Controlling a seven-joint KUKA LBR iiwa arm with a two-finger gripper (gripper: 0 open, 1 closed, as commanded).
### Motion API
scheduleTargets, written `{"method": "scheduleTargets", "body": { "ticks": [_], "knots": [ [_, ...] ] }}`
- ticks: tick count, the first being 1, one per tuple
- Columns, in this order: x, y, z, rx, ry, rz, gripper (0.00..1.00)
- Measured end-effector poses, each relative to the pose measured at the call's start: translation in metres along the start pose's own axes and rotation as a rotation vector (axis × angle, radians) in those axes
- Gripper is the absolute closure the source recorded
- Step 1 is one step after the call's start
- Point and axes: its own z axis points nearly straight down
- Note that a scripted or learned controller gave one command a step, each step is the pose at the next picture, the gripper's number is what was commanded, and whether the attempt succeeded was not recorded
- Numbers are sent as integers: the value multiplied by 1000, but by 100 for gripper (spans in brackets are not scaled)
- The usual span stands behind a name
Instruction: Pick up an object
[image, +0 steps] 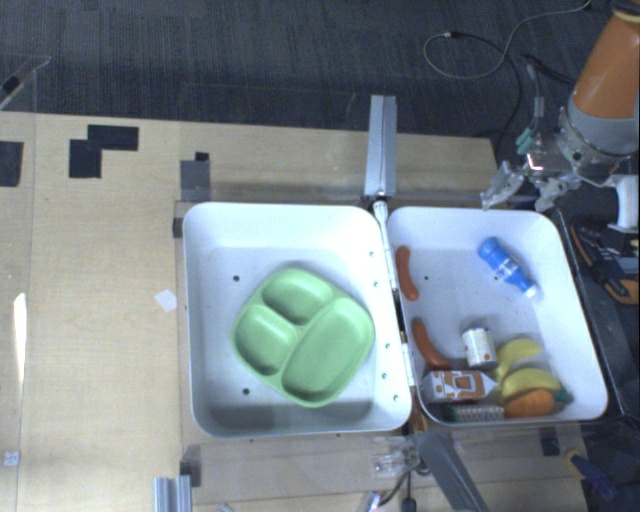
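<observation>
My gripper (526, 188) hangs over the far rim of the right bin (570, 300), fingers spread open with nothing between them. In that bin lie a blue bottle (505, 265), a red sausage (405, 272) by the left wall and a second sausage (430, 343) lower down. A small white can (479, 347), two yellow bananas (522, 366), an orange fruit (531, 402) and a brown carton (459, 385) crowd the near right corner. The blue bottle is the closest thing to the gripper, a little below and left of it.
The left bin (215, 260) holds a green divided plate (305, 333). A metal post (381, 150) stands at the back between the bins. Cables (480, 50) trail over the dark floor behind the bench.
</observation>
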Motion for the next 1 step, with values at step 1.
{"method": "scheduleTargets", "body": {
  "ticks": [1],
  "knots": [
    [-22,5,160,-3,-1,-148,0]
  ]
}}
